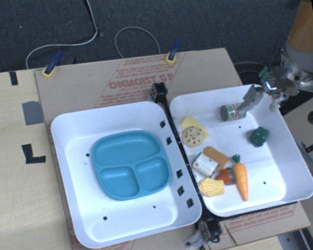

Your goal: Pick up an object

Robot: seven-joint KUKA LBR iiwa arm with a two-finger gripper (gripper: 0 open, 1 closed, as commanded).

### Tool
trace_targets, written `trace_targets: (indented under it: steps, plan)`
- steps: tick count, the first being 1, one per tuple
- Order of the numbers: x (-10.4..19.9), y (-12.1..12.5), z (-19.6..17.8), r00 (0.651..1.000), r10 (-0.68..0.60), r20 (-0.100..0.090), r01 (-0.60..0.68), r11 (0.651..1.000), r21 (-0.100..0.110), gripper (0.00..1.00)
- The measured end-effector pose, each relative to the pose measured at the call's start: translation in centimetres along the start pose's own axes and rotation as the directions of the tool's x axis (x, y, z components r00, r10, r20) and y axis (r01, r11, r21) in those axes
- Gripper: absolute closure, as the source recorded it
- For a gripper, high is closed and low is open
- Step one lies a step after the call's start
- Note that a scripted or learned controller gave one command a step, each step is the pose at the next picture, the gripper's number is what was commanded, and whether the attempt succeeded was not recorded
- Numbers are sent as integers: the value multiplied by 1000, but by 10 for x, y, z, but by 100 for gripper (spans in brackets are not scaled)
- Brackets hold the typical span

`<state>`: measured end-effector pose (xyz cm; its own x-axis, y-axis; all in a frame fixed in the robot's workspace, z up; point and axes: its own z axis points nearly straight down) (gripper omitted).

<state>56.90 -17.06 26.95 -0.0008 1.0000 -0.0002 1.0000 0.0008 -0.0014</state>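
Note:
The right bin (280, 154) holds several toy foods. A pale yellow piece with a speckled cookie (192, 133) lies near its left wall. A dark green lump (258, 136) sits toward the right side. Lower down, an orange carrot (241, 179), a brown block (215, 155), a white box (204, 167), a yellow piece (212, 187) and a small red piece (228, 177) are clustered together. My gripper (233, 112) reaches in from the right, its tip low over the bin's upper part, up and left of the green lump and right of the cookie. Nothing shows held in it.
The left bin (74, 165) carries a blue three-compartment plate (131, 163). A black divider with clips (174, 148) runs between the bins. Both rest on a cardboard sheet (131, 81) with clamps and cables at its back. The arm's orange band (306, 25) rises at the right edge.

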Motion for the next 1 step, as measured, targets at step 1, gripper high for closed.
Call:
trace_targets:
  steps: [1]
  plan:
    - [26, 54, 165, 1000, -3, -2, 3, 1000, 8, 0]
